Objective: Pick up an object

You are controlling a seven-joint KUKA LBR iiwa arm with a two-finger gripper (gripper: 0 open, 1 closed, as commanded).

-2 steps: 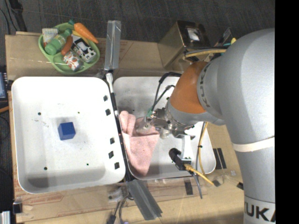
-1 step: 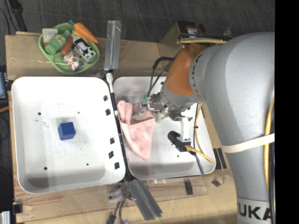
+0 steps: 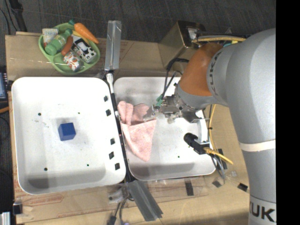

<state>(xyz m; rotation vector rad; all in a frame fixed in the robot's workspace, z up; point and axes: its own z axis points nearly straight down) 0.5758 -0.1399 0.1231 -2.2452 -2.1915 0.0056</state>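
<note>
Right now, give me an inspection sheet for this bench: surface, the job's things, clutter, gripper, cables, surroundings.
Surface: cardboard-covered bench bearing a left bin and a right bin, side by side.
Job's things: blue cube in the left bin; pink cloth crumpled in the right bin, against its left wall.
Clutter: green bowl of toy food, including a carrot, on the bench behind the left bin.
Gripper: gripper low over the right bin at the cloth's upper right edge; whether it holds the cloth cannot be told.
Cables: yellow and black cables at the right bin's right rim.
Surroundings: dark floor beyond the bench.
</note>
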